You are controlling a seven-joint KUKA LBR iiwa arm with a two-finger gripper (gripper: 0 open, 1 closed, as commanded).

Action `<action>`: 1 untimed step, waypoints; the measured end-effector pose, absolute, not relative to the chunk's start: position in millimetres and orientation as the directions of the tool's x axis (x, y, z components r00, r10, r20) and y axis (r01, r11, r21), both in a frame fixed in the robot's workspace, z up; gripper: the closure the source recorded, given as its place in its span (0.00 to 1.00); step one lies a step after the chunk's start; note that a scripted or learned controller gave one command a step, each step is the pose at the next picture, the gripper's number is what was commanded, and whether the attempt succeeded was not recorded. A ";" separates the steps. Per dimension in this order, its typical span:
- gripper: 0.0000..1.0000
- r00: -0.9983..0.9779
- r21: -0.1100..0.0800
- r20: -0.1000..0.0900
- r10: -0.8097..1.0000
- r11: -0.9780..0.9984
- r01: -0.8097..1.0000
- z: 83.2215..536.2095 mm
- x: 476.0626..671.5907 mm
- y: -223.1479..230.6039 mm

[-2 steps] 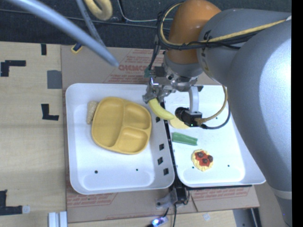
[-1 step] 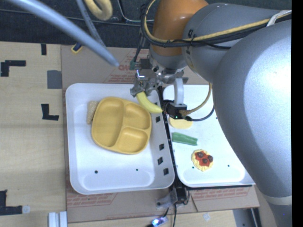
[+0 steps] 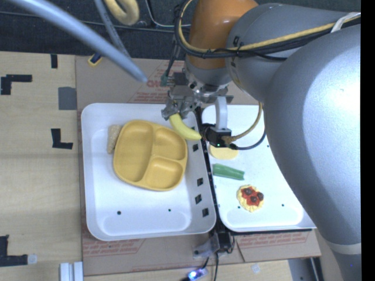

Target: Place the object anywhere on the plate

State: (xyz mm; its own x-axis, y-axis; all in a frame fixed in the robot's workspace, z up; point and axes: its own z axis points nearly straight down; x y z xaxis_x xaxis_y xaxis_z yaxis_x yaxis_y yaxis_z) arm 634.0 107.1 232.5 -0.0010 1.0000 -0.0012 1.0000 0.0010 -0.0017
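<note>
A yellow divided plate (image 3: 150, 155) lies in the left white bin (image 3: 99, 215). Just past the plate's upper right rim, a yellow banana (image 3: 185, 129) hangs slanted, its upper end between the fingers of my gripper (image 3: 177, 111). The gripper is shut on the banana and sits above the bin's back right corner, beside the divider between the bins.
A tan slice-like piece (image 3: 112, 138) lies against the plate's left edge. The right bin (image 3: 275, 215) holds a pale yellow piece (image 3: 223, 153), a green bean pod (image 3: 228, 171) and a small pizza-like toy (image 3: 251, 198). The large grey arm covers the right side.
</note>
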 end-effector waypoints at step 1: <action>0.00 -0.001 -0.002 -0.002 1.000 0.001 1.000 232.5 634.0 107.0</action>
